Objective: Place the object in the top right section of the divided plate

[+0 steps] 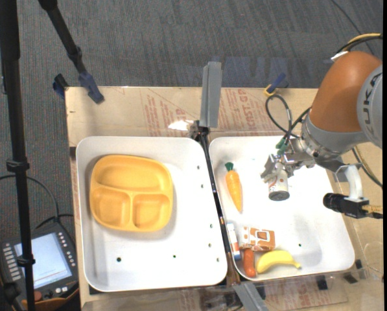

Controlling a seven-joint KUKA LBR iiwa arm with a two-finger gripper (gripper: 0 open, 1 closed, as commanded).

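Note:
A yellow divided plate (115, 177) lies in the left bin (148, 264), with one wide section at the top and two smaller ones below. In the right bin (323, 238) lie a toy carrot (234, 188), a banana (276, 262) and a small orange and white carton (257, 238). My gripper (277, 179) hangs low over the middle of the right bin, to the right of the carrot and apart from it. The arm comes in from the right, its orange band (342, 89) above the wrist.
A small red item (247, 262) sits between the carton and the banana at the right bin's front left corner. A grey divider post (211, 102) stands between the bins at the back. A black tripod pole (15, 141) stands at the left.

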